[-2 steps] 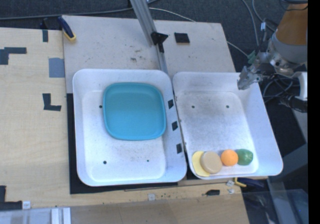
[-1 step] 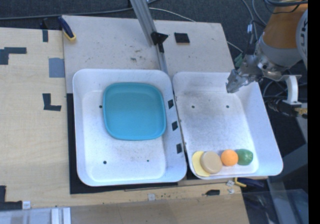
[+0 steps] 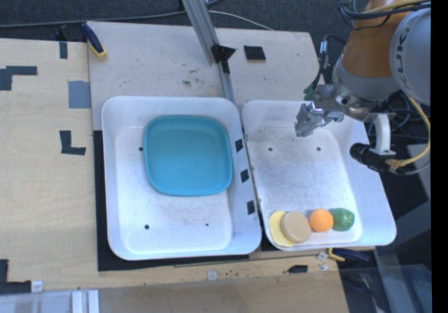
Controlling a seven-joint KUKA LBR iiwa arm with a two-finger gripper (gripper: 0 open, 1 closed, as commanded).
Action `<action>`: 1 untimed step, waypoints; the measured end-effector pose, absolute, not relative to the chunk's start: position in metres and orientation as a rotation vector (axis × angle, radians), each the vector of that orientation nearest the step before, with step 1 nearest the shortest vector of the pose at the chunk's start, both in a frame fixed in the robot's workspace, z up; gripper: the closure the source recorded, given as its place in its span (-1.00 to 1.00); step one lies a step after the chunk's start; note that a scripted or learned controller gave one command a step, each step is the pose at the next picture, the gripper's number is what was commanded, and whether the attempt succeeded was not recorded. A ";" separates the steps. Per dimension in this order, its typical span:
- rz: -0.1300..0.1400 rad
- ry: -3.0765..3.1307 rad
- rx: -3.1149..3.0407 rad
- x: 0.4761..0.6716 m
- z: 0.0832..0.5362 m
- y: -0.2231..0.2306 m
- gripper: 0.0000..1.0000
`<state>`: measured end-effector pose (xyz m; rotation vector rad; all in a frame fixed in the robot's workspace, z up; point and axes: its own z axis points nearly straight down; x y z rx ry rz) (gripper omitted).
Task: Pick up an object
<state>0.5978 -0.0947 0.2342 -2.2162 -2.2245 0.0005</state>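
Note:
Along the near edge of the right bin (image 3: 301,164) lie small objects in a row: a yellow flat piece (image 3: 276,229), a tan round piece (image 3: 295,226) partly over it, an orange ball (image 3: 321,220) and a green round object (image 3: 343,218). My gripper (image 3: 306,124) hangs over the far part of the right bin, well away from that row. Nothing shows between or under its fingers. A teal square plate (image 3: 187,155) rests in the left bin (image 3: 126,164).
A slanted metal pole (image 3: 203,17) rises behind the bins and ends at a black clamp (image 3: 222,54). Cables run at the right near the arm. A yellow-handled tool (image 3: 93,40) lies at the bench's far left.

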 end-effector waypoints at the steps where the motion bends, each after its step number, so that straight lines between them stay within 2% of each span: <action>1: -0.002 -2.226 -2.216 0.586 0.243 -0.041 1.00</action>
